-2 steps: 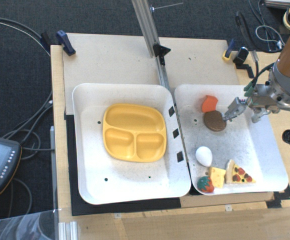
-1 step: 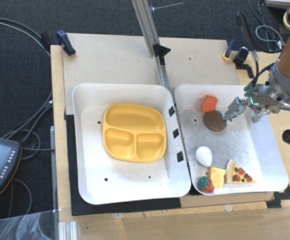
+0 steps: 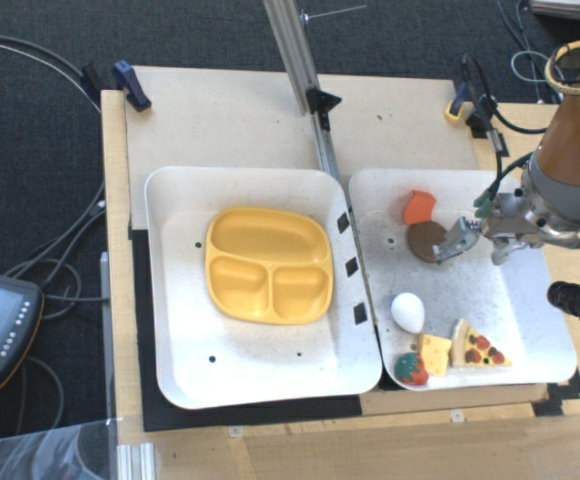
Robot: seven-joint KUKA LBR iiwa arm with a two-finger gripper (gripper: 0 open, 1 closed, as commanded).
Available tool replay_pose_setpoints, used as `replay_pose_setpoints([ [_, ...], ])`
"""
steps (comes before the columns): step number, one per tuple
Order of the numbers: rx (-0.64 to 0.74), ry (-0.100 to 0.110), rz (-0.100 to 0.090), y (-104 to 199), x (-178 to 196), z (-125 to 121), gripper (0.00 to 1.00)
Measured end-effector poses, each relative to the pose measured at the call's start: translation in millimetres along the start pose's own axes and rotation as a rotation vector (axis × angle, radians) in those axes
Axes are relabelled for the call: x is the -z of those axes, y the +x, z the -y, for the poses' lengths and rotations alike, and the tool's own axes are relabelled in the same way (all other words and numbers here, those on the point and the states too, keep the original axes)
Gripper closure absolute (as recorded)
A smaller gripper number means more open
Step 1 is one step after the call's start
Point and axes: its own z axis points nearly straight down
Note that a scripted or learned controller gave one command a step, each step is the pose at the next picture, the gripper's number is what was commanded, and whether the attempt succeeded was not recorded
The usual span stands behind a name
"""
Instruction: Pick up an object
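Note:
The right bin [image 3: 530, 298] holds several small items. An orange block [image 3: 419, 206] lies at its back left, and a brown round piece [image 3: 426, 240] sits just in front of that block. A white egg [image 3: 407, 311] rests nearer the front. At the front edge are a yellow cheese wedge [image 3: 433, 351], a pizza slice [image 3: 477, 348] and a small red and green piece [image 3: 410, 368]. My gripper [image 3: 476, 247] hangs low over the bin's middle, open, with nothing between its fingers. Its left finger [image 3: 452, 245] reaches the brown piece's right edge.
The left bin [image 3: 180, 348] holds a yellow divided plate [image 3: 269, 264]. A metal pole [image 3: 290, 38] slants down to the divider between the bins. Blue and yellow clamps [image 3: 130, 83] sit at the bench's back corners. Cables lie at the back right.

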Motion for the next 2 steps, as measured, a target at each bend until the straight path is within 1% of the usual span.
replay_pose_setpoints([
  [2,0.000,0.001,-0.001,-8.8,-88.0,-1.1,0.00],
])
